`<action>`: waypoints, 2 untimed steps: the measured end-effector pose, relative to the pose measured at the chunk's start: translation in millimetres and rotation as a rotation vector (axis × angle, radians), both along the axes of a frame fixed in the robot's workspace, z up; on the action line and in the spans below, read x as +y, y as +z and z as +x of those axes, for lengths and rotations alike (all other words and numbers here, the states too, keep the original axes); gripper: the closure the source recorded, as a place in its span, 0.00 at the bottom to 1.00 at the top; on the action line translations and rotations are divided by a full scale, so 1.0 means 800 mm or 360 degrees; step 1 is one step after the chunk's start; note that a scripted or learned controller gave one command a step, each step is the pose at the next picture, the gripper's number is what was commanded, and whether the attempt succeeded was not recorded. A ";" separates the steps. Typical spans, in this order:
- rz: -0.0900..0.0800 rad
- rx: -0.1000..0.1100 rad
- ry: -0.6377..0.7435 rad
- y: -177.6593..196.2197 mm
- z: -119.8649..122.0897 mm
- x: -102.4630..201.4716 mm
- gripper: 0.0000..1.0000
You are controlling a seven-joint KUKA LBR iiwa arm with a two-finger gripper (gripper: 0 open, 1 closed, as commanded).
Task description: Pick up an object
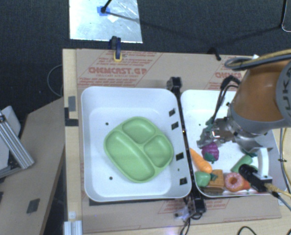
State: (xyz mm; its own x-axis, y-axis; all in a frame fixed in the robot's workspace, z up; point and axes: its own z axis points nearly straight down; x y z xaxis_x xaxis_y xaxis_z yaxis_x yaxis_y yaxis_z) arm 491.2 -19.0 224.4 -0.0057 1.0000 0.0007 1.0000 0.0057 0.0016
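My gripper (211, 140) hangs low over the right bin (197, 106), near that bin's middle. Directly beneath it, touching or nearly touching, is a purple toy with a green top (211, 153). An orange carrot (200, 161) lies just to the purple toy's left. At the bin's front edge sit a pink-frosted donut (232, 181), a brown cracker-like piece (216, 180) and a grey round piece (203, 179). A green toy (244, 160) peeks out on the right, under the wrist. The view does not tell whether the purple toy is gripped.
The left bin (96, 106) holds a green divided plate (138, 149). A black divider with clips (181, 131) runs between the bins. The arm's orange band (258, 97) and grey body cover the right bin's right side.
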 end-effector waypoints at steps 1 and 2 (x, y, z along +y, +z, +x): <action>-0.0001 0.0001 -0.0009 -0.006 -0.008 -0.023 1.00; -0.0001 -0.0001 -0.0002 0.010 0.008 -0.017 1.00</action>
State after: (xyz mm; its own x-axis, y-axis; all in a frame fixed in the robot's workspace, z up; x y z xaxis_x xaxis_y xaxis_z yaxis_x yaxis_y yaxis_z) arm 497.3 -32.5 232.2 -0.0047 1.0000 0.0000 1.0000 0.0047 0.0025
